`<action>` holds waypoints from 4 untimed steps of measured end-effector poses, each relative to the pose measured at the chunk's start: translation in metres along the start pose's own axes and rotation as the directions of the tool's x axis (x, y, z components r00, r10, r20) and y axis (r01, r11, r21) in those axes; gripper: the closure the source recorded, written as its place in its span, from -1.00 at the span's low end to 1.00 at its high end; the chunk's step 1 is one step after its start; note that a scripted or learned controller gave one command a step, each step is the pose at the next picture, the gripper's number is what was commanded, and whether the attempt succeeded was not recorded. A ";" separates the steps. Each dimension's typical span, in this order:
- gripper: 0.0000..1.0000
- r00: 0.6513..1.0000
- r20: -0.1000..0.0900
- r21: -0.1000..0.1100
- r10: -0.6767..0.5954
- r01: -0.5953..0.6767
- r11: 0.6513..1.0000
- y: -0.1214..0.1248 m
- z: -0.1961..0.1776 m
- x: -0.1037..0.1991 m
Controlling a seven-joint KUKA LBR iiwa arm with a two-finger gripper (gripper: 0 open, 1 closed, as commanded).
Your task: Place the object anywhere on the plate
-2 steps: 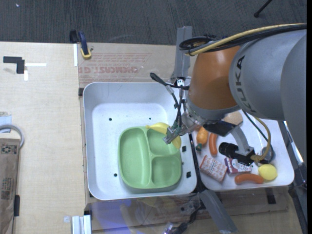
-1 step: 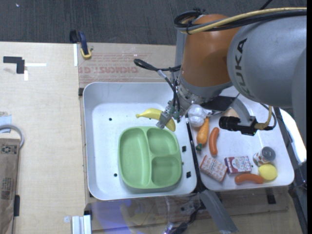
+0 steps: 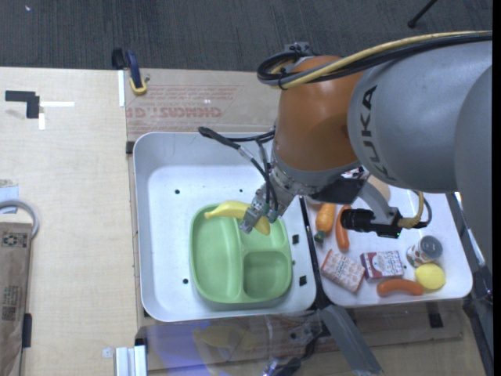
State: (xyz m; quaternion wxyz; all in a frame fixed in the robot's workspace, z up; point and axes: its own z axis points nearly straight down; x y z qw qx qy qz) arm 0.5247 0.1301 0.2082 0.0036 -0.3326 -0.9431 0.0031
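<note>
One yellow banana [image 3: 228, 209] lies across the upper rim of the green divided plate [image 3: 235, 265], its left part resting on the plate's upper-left corner and its right end reaching under the pincer [image 3: 257, 220]. The pincer is right at that right end of the banana, touching or just above it; whether it is apart, together or clamped on the fruit I cannot tell, since the view is too small and cluttered there. The plate has three compartments and sits in the lower right part of the left white bin [image 3: 156, 210]. The grey arm with its orange band [image 3: 313, 124] reaches in from the right above both bins. In the right white bin [image 3: 458, 245] lie an orange carrot [image 3: 325, 218], a red pepper-like piece [image 3: 342, 229], two small printed cartons [image 3: 343, 269] [image 3: 382, 264], a small can [image 3: 429, 247], a yellow lemon [image 3: 430, 276] and an orange sausage-shaped piece [image 3: 399, 287]. Both bins stand on the pale wooden table [image 3: 63, 178].
</note>
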 end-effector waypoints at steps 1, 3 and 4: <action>1.00 0.992 0.001 -0.001 -0.127 0.127 0.992 0.006 0.000 0.005; 1.00 0.919 0.002 -0.002 -0.395 0.395 0.919 -0.006 0.030 -0.020; -1.00 0.919 0.002 -0.002 -0.395 0.395 0.919 -0.006 0.030 -0.020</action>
